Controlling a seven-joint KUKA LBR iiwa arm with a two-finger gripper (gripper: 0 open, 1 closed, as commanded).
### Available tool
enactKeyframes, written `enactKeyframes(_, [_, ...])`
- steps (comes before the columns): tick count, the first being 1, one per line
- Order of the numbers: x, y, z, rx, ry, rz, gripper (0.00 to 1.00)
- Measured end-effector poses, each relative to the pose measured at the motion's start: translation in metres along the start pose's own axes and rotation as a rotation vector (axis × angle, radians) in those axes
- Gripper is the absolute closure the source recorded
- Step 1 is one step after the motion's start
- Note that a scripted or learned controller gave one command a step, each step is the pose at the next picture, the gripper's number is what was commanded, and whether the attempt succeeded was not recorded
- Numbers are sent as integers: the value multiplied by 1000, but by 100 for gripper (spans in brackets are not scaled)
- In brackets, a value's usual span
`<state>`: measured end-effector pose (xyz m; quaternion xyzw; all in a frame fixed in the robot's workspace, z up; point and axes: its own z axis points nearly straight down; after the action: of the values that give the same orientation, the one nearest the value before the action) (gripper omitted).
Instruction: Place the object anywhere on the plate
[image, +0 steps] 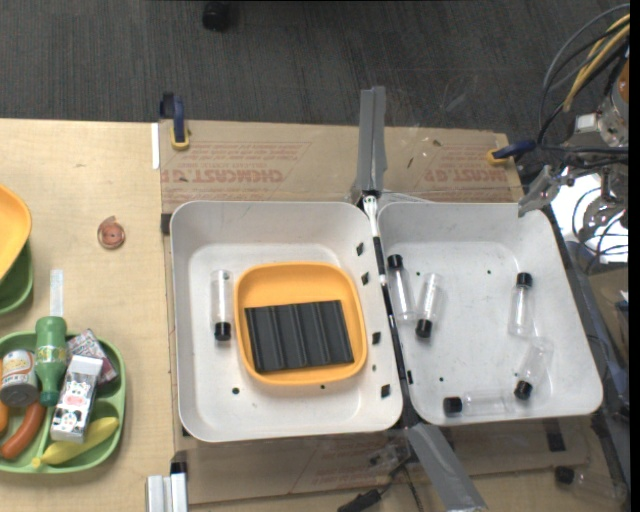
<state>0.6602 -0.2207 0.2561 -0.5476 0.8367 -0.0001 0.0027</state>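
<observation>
A: Status of placement?

B: A dark ribbed block (299, 335) is seen lying flat on the orange plate (251, 290), wholly inside its rim. If the block is the object meant, the task is judged done, with nothing left but withdrawal. This cannot be confirmed from the view alone.

A: Gripper?

B: The gripper (541, 190) is noted at the far right corner of the right bin (480, 235), well apart from the plate, below the cabled arm (603, 128). Whether it is released or clenched cannot be told; nothing is seen held in it.

A: Containers and contents?

B: Left bin (195, 400): the plate is recorded near its middle; one clear black-capped vial (221, 303) lies just beside the plate's left edge, off the plate. Right bin: five like vials are counted, two near the left wall (427, 303), two along the right side, one along the near edge. All lie on the bin floor.

A: Remaining risk?

B: If a vial is the object meant, the placement is not yet done.
</observation>
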Motion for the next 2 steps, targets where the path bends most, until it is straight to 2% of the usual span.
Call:
enactKeyframes(1, [0, 0, 1, 0, -1, -284, 0])
enactKeyframes(2, [0, 0, -4, -1, -1, -474, 0])
